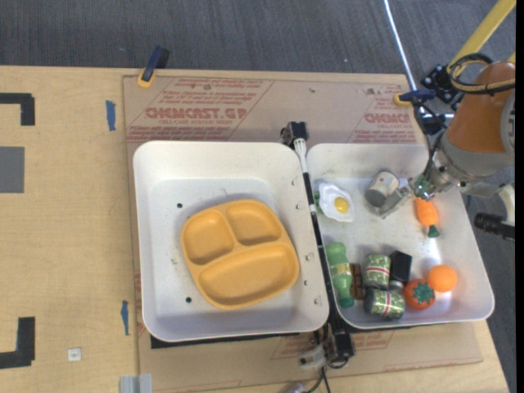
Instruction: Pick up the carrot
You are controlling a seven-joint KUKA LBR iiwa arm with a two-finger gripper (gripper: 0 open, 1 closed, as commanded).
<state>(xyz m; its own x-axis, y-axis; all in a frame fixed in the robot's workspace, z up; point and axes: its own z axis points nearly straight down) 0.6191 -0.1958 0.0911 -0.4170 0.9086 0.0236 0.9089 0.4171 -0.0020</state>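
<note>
**Carrot lies free in the right bin, claw at its top end**

The small orange toy carrot with a green tip (426,215) lies on the floor of the right shallow white bin (479,256), in the upper right part, its green end pointing toward the near side. Just to its left stands a grey metal can tipped on its side (381,190), and further left, beside the bin's inner wall, a toy fried egg with a yellow yolk (336,203). Along the near edge of that bin sit a round orange toy fruit (442,278), a red toy tomato with a green stalk (420,295), a small black block (400,265), two green-labelled toy cans (381,286) and a green toy bottle with a yellow label (338,273); all of these are well apart from the carrot. The left shallow white bin (155,219) holds a yellow plastic tray with three compartments (239,252). Both bins rest on a brown cardboard sheet (213,105) on the pale wooden desk (57,219).

The grey arm with its orange band (479,121) comes in from the right and reaches down over the far right corner of the right bin. The claw (424,188) sits between the can and the carrot, just above the carrot's orange end. Whether it is open or closed cannot be told; the carrot lies on the bin floor, not lifted.
</note>
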